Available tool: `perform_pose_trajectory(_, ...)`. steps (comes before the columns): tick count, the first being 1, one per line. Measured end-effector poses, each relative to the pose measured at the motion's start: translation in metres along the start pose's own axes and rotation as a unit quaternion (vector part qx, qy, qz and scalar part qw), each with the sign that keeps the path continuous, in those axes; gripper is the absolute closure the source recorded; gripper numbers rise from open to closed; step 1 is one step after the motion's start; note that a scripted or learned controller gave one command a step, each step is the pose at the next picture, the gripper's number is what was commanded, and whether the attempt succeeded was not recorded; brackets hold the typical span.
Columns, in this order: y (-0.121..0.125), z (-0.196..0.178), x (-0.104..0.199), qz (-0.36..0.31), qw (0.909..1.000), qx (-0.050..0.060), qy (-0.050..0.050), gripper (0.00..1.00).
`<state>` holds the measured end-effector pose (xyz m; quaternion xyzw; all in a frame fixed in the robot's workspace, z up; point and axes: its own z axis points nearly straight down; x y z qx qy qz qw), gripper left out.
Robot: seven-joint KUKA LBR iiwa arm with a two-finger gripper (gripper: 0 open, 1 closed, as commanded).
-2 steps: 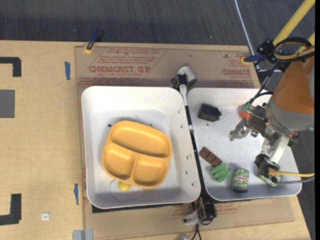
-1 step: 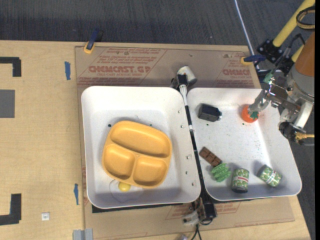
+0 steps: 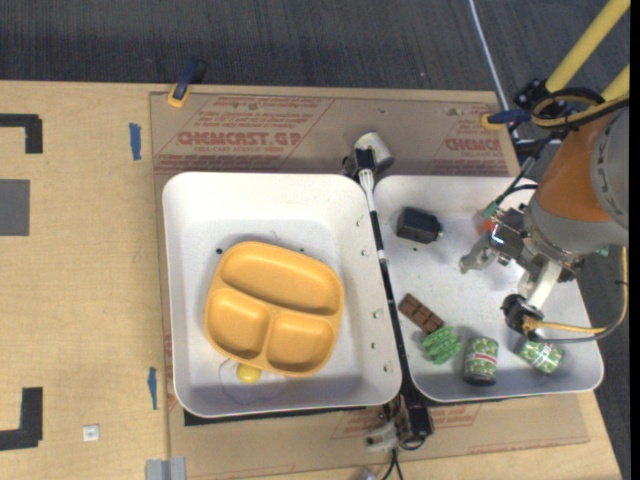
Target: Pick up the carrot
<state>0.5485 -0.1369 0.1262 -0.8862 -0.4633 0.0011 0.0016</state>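
My gripper (image 3: 499,282) hangs over the middle of the right bin (image 3: 455,200), under the grey wrist with its orange band (image 3: 572,182). Its two fingers (image 3: 472,260) stand spread apart, open, with bare bin floor between them and nothing held. A black block (image 3: 418,226) lies to the gripper's left. A brown bar (image 3: 420,315), a green leafy piece (image 3: 440,345) and two green cans (image 3: 481,360) (image 3: 541,355) lie along the bin's near side, just below the gripper.
The left bin (image 3: 190,268) holds a large yellow divided plate (image 3: 272,306) with a small yellow piece (image 3: 247,373) at its near edge. A ridge (image 3: 380,268) separates the bins. A yellow cable (image 3: 570,330) loops near the right cans.
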Motion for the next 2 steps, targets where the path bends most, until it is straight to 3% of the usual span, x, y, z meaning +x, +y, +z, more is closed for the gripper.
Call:
perform_pose_trajectory(1, 0.0288, -0.0093, -0.0672, -0.039, 0.9992, 0.002, 0.004, 0.00)
perform_pose_trajectory(2, 0.0299, -0.0190, -0.0687, -0.039, 0.9992, -0.001, 0.002, 1.00)
